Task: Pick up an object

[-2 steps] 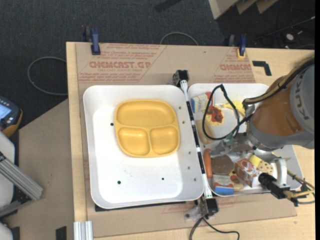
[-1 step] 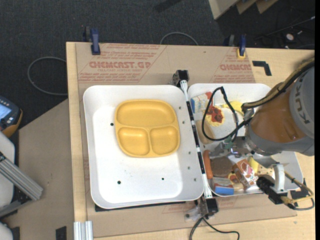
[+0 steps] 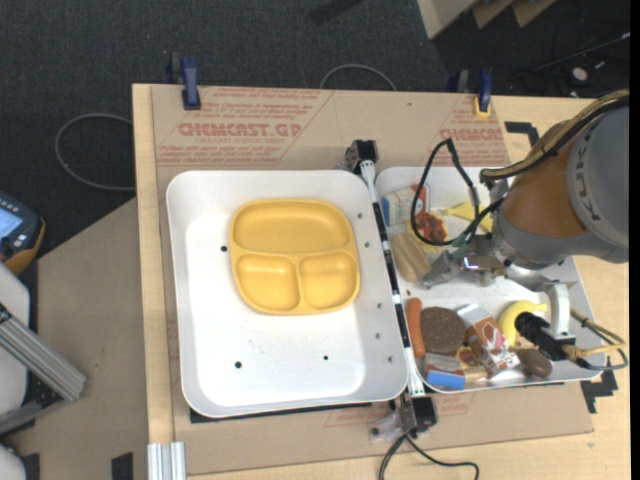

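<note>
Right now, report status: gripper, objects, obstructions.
Gripper low in right bin. Objects piled there, none seen held. Yellow tray in left bin.

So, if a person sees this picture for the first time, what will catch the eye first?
Most likely the yellow divided tray, lying alone in the left bin. Next, the grey arm with its orange band, reaching from the right over the right bin, where many small objects are crowded together.
</note>
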Controlling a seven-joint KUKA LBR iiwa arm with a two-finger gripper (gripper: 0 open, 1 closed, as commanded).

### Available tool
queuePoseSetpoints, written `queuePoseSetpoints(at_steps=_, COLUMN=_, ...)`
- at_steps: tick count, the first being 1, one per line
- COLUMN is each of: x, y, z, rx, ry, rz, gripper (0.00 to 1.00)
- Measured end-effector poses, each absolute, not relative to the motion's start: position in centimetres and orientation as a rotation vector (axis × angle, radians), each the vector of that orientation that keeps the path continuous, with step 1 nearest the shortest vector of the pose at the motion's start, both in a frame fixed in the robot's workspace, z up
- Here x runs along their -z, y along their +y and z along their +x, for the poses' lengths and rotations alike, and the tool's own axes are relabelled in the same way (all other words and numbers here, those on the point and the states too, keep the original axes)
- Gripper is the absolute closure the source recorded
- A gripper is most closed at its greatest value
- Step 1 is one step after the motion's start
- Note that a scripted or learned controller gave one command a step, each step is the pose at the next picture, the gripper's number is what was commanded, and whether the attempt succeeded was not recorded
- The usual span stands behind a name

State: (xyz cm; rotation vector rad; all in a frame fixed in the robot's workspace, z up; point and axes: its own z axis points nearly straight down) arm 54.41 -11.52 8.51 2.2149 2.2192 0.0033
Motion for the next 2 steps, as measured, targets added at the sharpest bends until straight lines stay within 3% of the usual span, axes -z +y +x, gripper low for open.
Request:
queuePoseSetpoints(at_steps=1, x=-8.64, y=-21.62, z=62.15, rx=-0.006, ry=2.214, rz=2.220, gripper=0.00)
queuePoseSetpoints(at_steps=2, x=-9.59, y=-21.16, z=61.98, rx=-0.001, ry=2.222, rz=2.216, gripper=1.00)
